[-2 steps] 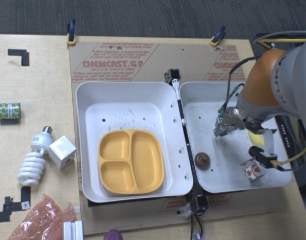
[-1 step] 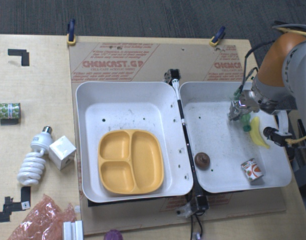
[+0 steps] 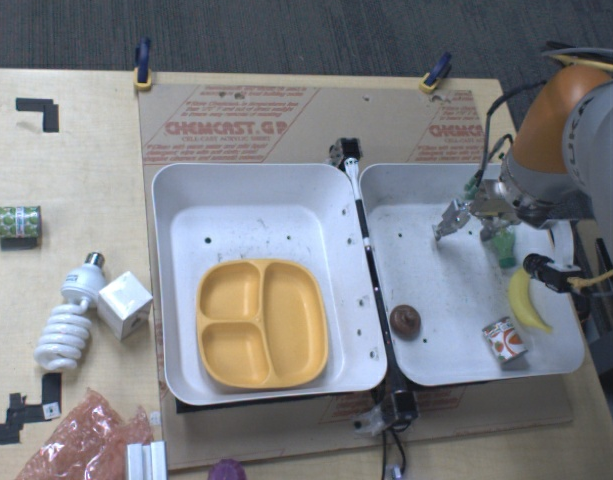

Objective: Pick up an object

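Claw (image 3: 454, 220) low in right bin (image 3: 426, 268), fingers spread open, nothing held; arm (image 3: 566, 138) reaches leftward over banana (image 3: 527, 303).

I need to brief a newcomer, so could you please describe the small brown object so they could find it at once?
Start at the right-hand white bin, the one nearer the arm. Look to its near-left corner, beside the divider between the bins. There sits a small round brown ball, alone, darker and rounder than the yellow banana and the little carton.
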`<state>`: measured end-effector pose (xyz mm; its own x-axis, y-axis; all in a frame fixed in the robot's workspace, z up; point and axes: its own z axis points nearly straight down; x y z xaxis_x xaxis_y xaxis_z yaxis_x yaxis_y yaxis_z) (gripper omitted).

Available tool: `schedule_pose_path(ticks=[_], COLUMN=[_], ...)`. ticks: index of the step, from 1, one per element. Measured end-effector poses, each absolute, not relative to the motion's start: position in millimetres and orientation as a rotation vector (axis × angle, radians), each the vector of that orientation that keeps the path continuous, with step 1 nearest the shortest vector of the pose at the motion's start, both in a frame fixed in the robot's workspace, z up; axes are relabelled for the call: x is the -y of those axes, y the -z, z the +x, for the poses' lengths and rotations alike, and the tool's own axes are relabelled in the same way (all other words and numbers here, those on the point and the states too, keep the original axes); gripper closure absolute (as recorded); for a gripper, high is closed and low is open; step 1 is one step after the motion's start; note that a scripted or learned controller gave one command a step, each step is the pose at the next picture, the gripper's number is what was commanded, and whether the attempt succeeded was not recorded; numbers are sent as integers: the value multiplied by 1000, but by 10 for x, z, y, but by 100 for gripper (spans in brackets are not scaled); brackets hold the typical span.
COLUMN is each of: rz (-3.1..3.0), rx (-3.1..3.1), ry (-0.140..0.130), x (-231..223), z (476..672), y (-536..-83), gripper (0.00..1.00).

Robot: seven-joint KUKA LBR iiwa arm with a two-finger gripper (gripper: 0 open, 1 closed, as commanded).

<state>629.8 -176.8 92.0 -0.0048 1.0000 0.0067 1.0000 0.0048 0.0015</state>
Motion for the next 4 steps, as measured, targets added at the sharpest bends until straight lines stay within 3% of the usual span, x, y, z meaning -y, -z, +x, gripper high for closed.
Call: schedule_pose_path(ticks=[1, 2, 3, 4], rz=[-2217, -2210, -2221, -2220], rx=[2229, 2227, 2221, 2226], ry=[2, 6, -1, 0], x=[1801, 1771, 1116, 1456], z=[6299, 6302, 5662, 6383], y=[-1028, -1026, -922, -930], gripper=[100, 0, 0, 0])
